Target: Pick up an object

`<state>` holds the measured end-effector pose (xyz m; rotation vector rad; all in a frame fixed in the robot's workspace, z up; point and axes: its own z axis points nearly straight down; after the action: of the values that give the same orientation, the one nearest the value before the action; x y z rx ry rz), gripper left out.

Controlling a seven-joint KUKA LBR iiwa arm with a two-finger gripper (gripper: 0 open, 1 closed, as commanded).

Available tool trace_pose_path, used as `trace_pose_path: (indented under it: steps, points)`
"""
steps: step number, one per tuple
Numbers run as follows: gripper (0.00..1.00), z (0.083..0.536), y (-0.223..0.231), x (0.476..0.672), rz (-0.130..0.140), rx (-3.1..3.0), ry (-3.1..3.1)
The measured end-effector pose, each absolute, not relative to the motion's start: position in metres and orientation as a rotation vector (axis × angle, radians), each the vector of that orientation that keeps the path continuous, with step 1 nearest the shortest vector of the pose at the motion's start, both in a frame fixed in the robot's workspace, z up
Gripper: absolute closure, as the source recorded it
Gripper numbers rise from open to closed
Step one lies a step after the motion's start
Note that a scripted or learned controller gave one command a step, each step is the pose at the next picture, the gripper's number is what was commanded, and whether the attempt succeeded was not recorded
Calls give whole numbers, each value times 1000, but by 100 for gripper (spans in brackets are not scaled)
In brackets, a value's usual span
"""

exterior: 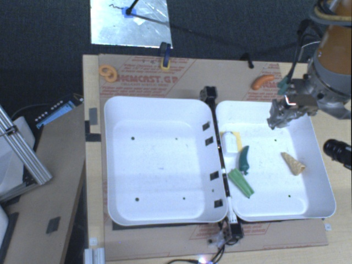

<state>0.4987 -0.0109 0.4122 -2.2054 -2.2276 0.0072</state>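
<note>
Objects lay in the right white plastic bin (324, 202): a tan cone-shaped piece (293, 163) nearest the hand (281, 119), whose state I cannot tell. Descending off-centre might knock it aside.

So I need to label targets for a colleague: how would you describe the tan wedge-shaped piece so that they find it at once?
Look in the right-hand white bin, on its right side, away from the divider. The tan wedge-shaped piece lies alone there, below the gripper; the other items, yellow, teal and green, cluster near the bin's left wall.
</note>
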Motion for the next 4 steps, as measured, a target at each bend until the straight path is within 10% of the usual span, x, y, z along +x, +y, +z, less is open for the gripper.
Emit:
trace_pose_path:
  steps: [1, 2, 3, 4]
  points:
    - [100, 402, 31, 487, -3, -2213, -2231]
    - [100, 435, 56, 563, -11, -2219, -2233]
    - [100, 542, 63, 484, -19, -2218, -2234]
    - [100, 443, 151, 486, 7, -2205, -2232]
